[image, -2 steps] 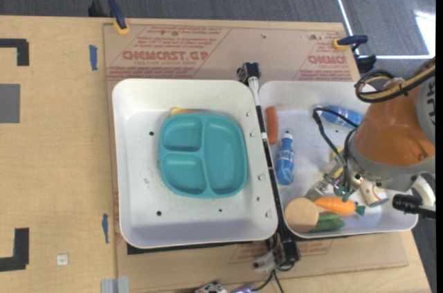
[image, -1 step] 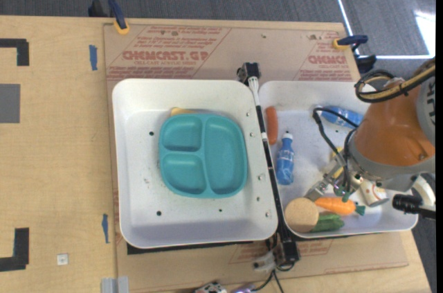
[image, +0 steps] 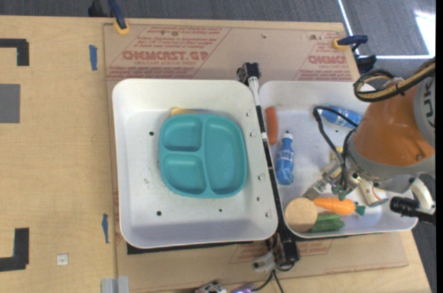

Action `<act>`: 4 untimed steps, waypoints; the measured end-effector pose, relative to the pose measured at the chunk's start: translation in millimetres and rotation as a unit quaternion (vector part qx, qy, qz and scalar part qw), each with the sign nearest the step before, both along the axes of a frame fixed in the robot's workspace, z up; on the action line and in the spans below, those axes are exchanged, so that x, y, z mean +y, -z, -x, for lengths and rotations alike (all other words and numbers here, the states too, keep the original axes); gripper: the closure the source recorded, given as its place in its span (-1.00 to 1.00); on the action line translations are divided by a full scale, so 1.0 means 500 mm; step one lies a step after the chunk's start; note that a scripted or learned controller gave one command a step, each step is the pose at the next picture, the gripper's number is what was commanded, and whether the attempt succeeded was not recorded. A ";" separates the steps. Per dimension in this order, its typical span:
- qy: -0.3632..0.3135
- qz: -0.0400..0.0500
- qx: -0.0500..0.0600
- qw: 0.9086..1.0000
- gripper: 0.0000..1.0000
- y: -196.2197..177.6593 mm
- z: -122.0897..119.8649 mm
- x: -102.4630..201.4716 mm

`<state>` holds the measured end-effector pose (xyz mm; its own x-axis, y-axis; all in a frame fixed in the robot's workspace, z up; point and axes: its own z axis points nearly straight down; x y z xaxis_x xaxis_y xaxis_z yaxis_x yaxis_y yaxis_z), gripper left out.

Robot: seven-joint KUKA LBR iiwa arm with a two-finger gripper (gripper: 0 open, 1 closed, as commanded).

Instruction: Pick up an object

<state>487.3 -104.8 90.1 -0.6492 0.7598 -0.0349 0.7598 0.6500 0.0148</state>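
My gripper (image: 332, 182) reaches down into the right bin (image: 304, 96), under the orange wrist band. It hangs just above an orange carrot (image: 336, 205) and a green pod-shaped toy (image: 325, 222) near the bin's front wall. A tan round disc (image: 301, 212) lies to the left of them. A blue bottle (image: 284, 159) and a red-orange sausage (image: 271, 125) lie along the bin's left side. A blue packet (image: 343, 117) sits at the back, partly behind the arm. I see nothing lifted off the bin floor.
The left bin (image: 131, 146) holds a teal divided plate (image: 204, 154) with a yellow item (image: 176, 111) peeking out behind it. A black divider bar (image: 261, 139) runs between the bins. Clamps sit at the cardboard's back corners.
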 end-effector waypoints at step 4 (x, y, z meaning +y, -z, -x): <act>-0.382 0.000 0.017 0.924 -1.00 0.009 -0.005 -0.210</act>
